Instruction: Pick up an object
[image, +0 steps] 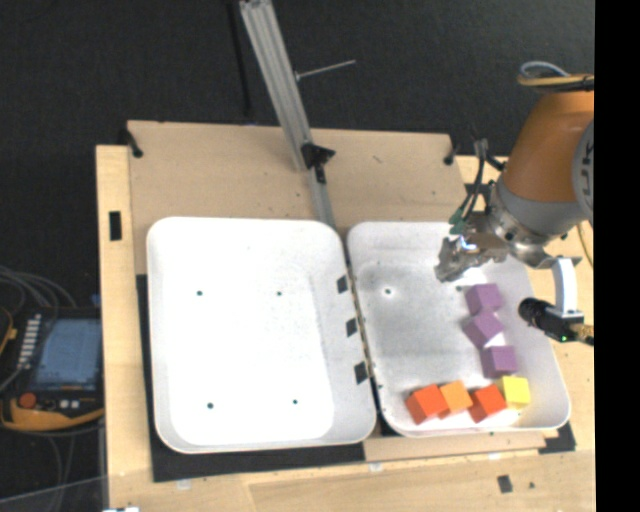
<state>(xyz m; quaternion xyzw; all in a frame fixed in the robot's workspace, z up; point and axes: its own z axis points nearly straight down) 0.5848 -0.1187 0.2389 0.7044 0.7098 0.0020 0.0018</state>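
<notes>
Camera view, fixed overhead, slanted

Bench: pale wooden board (230, 170), bare along its far strip, with small black clips at the far corners
Floor: dark, almost black, around the bench on the far and left sides
Left bin: shallow white tray (250, 330) with rounded corners; a few small dark dots on its floor
Right bin: shallow white tray (420, 330), touching the left bin along a seam with black brackets; its floor is greyish and scuffed in the middle
Metal post: slim grey rail (285, 90) slanting from the top edge down to the seam between the bins, with a black clamp partway along
Pendant: handheld unit with a blue screen (65, 360) on the floor left of the bench, cables beside it
Arm: grey body with orange band (545, 150) coming in from the right over the far right corner of the right bin
Gripper: (452, 262) hangs over the far part of the right bin, above bare tray floor; whether the fingers are apart or closed cannot be told, and nothing is seen between them
Purple blocks: three (485, 298), (482, 328), (499, 359) in a loose column along the right side of the right bin, the nearest just beside the gripper and below it in the frame
Orange blocks: (428, 402) and (456, 396) touching, at the near rim
Red block: (488, 402) just right of the orange pair
Yellow block: (516, 389) touching the red block, nearest the right wall
Black fitting: dark cylinder on a white bracket (545, 315) over the right rim of the bin
</notes>
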